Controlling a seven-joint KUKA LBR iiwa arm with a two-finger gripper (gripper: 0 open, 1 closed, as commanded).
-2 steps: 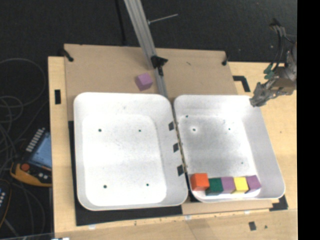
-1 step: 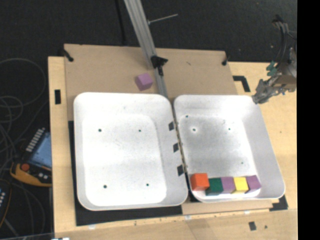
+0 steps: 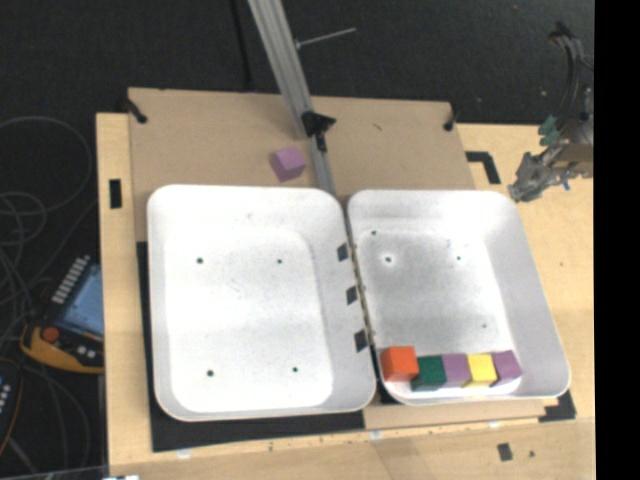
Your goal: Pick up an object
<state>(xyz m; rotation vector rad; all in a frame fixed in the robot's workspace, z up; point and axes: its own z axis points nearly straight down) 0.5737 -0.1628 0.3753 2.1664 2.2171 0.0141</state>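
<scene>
The gripper (image 3: 528, 186) is seen at the right edge of the camera view, just beyond the far right corner of the right bin (image 3: 452, 218). Whether anything is held cannot be told, as that part is small and blurred.

Five cubes are lined up along the near wall of the right bin: an orange cube (image 3: 400, 362) at the left end, then a green cube (image 3: 431, 372), a pale purple cube (image 3: 457, 369), a yellow cube (image 3: 483, 369) and a purple cube (image 3: 506, 365). They are set touching or nearly so, and the row's long axis runs along the wall. From the gripper the row lies toward the near side of the bin and somewhat to the left, well apart from it.

Little room is judged to be left between neighbours or against the wall; the orange end cube has open floor on its left and far sides. A lone purple cube (image 3: 288, 163) rests on the worktop (image 3: 220, 128) beyond the left bin (image 3: 240, 298), with clear space all round but farther off.
</scene>
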